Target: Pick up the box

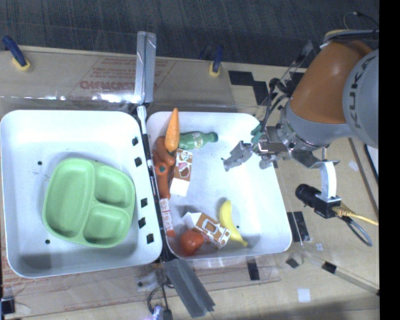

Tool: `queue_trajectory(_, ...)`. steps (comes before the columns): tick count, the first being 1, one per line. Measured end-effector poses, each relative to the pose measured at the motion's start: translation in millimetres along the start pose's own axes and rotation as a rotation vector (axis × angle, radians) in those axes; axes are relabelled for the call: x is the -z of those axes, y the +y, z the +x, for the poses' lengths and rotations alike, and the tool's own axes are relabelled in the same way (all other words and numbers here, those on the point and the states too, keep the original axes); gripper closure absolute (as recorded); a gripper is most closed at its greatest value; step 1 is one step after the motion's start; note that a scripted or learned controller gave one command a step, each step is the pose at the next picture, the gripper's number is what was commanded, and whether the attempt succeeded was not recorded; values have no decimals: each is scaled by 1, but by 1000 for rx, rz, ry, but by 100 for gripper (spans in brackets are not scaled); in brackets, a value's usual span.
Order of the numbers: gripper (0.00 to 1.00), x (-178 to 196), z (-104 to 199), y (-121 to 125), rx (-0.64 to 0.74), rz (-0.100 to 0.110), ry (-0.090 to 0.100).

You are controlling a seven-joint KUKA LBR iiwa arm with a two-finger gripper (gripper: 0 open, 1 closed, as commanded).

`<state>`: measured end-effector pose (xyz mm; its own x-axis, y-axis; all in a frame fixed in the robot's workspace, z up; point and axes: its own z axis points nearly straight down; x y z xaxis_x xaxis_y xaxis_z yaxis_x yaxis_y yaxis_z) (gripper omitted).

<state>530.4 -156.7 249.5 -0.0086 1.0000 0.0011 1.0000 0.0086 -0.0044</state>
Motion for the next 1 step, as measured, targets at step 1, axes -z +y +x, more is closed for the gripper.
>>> queue_trajectory(1,0,-128,48,-6,114,1,0)
